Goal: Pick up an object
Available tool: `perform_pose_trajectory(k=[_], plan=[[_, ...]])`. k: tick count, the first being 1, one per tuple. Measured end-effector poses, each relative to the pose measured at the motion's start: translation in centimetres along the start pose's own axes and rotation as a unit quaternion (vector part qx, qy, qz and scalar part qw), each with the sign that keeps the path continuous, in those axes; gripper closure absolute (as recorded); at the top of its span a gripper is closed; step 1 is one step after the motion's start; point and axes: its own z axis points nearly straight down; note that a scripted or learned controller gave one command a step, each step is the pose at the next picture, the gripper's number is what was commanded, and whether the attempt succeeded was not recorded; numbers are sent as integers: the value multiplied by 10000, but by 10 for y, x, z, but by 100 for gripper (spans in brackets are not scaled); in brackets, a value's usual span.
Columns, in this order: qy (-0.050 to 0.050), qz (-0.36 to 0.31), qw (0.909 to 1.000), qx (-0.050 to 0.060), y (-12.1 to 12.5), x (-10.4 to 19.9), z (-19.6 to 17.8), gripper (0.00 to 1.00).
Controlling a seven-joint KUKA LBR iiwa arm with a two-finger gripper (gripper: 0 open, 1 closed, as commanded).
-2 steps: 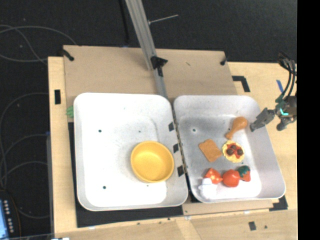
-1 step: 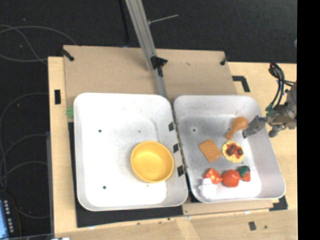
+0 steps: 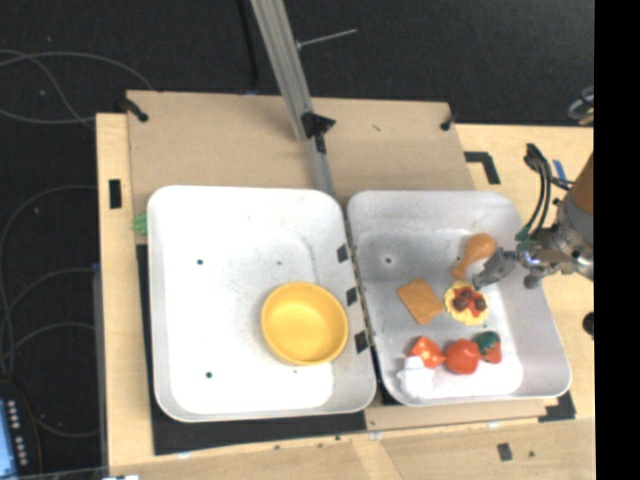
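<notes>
Two shallow white bins sit side by side on the bench (image 3: 250, 138). The left bin (image 3: 220, 228) has 1 thing: a yellow bowl (image 3: 304, 323), upright, near the bin's right wall, in the lower half. The right bin (image 3: 420, 223) has approx. 6 small toy-food pcs, all grouped in the lower right part. There is 1 orange carrot-like piece (image 3: 473, 252), 1 tan flat square like a cracker (image 3: 421, 301), 1 small yellow tart w/ red topping (image 3: 466, 304), 1 red tomato (image 3: 461, 356), 1 small red-orange piece (image 3: 425, 349) to the left of the tomato, and 1 white lump (image 3: 413, 376) below that piece, at the bin's front wall. A small green and red bit (image 3: 488, 344) touches the tomato on its right; I cannot tell if it is a separate item. The arm (image 3: 572, 230) comes in from the right edge, over the right wall of the right bin. The claw (image 3: 493, 268) is low in the bin, just beside the carrot piece and just above the tart. I cannot tell if its tips are spread or pressed together, and nothing is seen betw. them. A grey metal pole (image 3: 285, 63) goes from the top of the view down to the gap between the 2 bins.
</notes>
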Motion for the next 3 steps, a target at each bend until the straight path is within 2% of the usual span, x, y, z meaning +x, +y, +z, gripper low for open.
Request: perform_pose_trajectory(k=[1, 2, 3], plan=[[2, 7, 10000, 8, 2, 7, 48, 0], [4, 22, 10000, -34, 4, 7, 34, 100], [0, 30, 10000, -42, -1, 2, -13, 100]])
